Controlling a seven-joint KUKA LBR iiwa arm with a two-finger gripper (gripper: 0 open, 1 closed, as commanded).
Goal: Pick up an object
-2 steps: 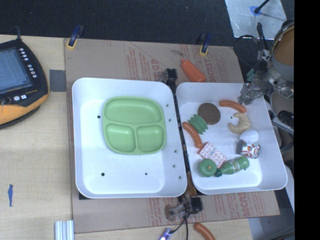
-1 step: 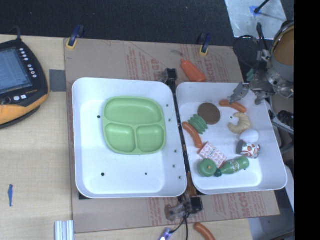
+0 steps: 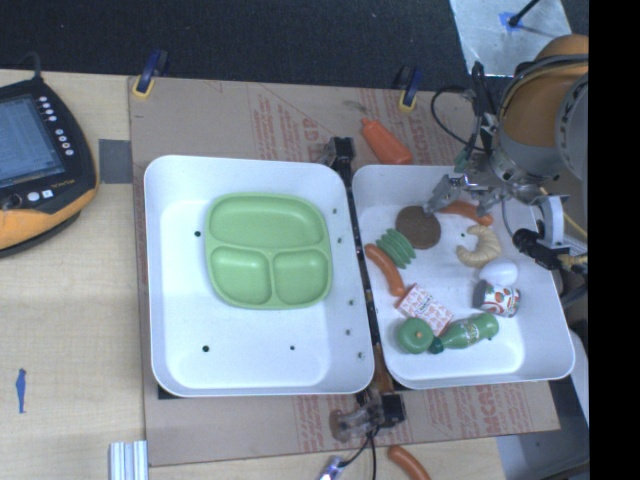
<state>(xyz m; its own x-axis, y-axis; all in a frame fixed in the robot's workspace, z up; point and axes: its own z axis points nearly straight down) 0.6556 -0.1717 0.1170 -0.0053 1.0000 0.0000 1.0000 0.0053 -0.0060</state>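
the gripper (image 3: 462, 190) hangs low over the back of the right bin (image 3: 548, 363), just above an orange carrot-like piece (image 3: 462, 209) beside the brown round patty (image 3: 417, 226) — whether the claw is open or closed, i cannot tell from this slant, and nothing can be made out in its grip. its spot suggests the program is aiming at that back cluster. the right bin carries all the candidates: patty, green ridged piece (image 3: 398, 246), sausage (image 3: 386, 268), croissant (image 3: 480, 246), a white egg (image 3: 499, 272), a small can (image 3: 498, 298), a red-and-white packet (image 3: 426, 309) and a green bottle (image 3: 462, 333). the left bin (image 3: 180, 358) holds a green divided plate (image 3: 268, 248) — likely a drop zone. an orange toy (image 3: 384, 141) lies outside on the cardboard.
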